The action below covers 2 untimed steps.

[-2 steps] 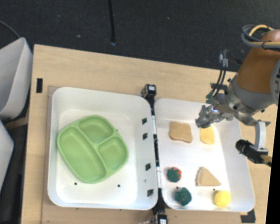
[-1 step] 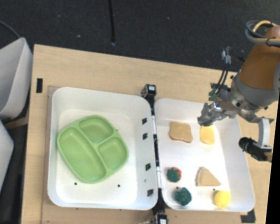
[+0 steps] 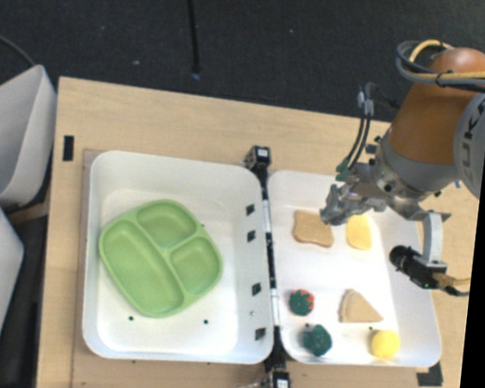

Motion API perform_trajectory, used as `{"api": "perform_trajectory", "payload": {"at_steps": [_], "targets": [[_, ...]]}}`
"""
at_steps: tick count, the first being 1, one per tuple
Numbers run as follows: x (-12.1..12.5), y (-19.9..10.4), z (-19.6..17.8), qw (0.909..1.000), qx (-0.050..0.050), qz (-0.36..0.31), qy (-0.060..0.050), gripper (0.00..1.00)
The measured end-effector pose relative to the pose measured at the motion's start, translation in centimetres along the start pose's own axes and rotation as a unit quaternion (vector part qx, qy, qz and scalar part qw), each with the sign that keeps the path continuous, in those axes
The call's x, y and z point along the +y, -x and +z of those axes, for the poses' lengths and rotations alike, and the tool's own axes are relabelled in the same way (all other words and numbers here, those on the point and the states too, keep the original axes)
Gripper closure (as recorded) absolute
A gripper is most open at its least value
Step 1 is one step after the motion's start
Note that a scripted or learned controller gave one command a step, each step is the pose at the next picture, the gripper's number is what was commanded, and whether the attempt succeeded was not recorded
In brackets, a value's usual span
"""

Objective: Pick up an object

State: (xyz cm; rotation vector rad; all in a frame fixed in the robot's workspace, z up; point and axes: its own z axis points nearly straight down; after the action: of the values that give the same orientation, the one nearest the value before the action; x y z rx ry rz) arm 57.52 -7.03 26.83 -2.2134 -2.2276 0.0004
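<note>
**A:** Where is the arm?

**B:** The grey arm with the orange band reaches in from the right and hangs over the far part of the right-hand shallow white bin. Its two-finger gripper is low, just between two pieces of toy food — a tan, bread-slice-shaped piece on its left and a pale yellow oval piece on its right.

**A:** Is it holding either one?

**B:** I cannot tell. The dark fingers run together against the wrist, so whether the jaws are apart or together is not readable. Both pieces appear to lie on the bin floor, very near the fingertips; contact is unclear.

**A:** What else is in that bin?

**B:** Nearer the camera: a small dark green piece with a red top, a tan triangular wedge, a dark green lumpy piece and a round yellow ball-like piece. They sit apart from one another, well away from the gripper.

**A:** And the other bin?

**B:** The left-hand shallow white bin holds a light green plastic plate with three compartments — lying flat, tilted at an angle to the bin walls. The two bins stand side by side on the wooden bench, their inner rims touching.
</note>
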Motion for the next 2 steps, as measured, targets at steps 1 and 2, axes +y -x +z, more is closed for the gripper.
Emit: {"api": "perform_trajectory", "payload": {"at_steps": [1, 2], "targets": [[-1.7, -5.2, 1.1, 1.0000, 0.000, 0.000, -0.001, 1.00], [-3.5, -10.9, 0.8, 1.0000, 0.000, -0.001, -0.001, 1.00]]}}
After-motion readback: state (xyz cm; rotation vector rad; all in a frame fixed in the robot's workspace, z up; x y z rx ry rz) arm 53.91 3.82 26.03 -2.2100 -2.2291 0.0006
